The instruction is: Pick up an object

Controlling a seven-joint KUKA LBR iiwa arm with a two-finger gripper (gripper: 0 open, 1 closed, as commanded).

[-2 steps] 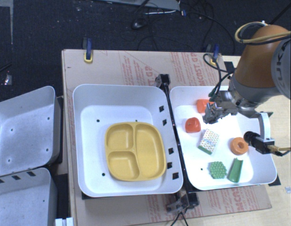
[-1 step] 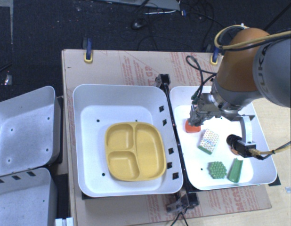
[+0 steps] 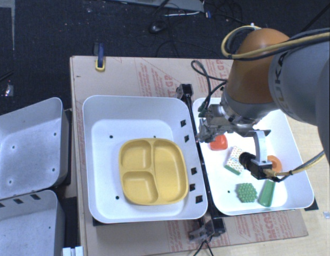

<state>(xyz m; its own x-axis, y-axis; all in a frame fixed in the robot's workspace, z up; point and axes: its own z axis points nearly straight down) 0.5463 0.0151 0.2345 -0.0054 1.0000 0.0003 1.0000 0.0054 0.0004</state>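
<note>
The gripper (image 3: 212,134) hangs low over the right bin (image 3: 293,143), at that bin's ten o'clock corner; whether it is open or closed, I cannot tell. A red object (image 3: 220,142) lies just beside it at four o'clock, touching or nearly so. Further out at four o'clock sit a white dotted block (image 3: 235,160), a green knobbly piece (image 3: 246,192) and a green stick (image 3: 266,193). At nine o'clock, the left bin (image 3: 101,121) carries a yellow divided plate (image 3: 153,170).
</note>
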